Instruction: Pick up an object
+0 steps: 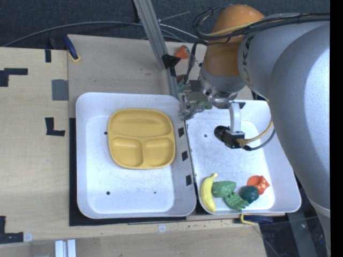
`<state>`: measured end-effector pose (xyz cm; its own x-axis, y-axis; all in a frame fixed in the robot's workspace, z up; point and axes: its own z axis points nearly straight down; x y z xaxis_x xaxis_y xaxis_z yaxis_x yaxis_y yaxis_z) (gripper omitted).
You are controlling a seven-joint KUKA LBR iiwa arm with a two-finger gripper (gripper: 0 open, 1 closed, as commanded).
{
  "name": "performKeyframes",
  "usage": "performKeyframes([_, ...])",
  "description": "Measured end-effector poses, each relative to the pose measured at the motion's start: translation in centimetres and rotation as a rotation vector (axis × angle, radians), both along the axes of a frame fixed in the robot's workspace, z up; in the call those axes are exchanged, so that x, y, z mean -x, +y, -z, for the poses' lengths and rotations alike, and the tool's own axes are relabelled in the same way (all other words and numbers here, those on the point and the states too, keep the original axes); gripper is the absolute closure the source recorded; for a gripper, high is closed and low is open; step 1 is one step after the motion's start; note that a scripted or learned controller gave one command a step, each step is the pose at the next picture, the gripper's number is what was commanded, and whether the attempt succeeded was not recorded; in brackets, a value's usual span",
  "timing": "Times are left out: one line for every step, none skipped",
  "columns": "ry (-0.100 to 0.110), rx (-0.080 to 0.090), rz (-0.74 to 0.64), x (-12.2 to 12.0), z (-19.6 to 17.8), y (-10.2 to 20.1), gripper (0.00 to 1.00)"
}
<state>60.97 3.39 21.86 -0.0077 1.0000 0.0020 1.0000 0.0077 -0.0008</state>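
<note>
Wooden surface [123, 63], two bins; end effector [188, 105] — grip state indiscernible — pre-grasp, toys [230, 191] well below it; descent needed.

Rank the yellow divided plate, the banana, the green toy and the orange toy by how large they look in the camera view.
1. yellow divided plate, by far the largest
2. banana
3. green toy, close to the banana, so that order is unsure
4. orange toy, smallest
</note>
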Motion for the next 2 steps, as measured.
performKeyframes([0.000, 0.000, 0.001, -1.5, 0.3, 4.7, 1.00])
performKeyframes([-0.001, 0.002, 0.004, -2.8, -1.4, 6.0, 1.00])
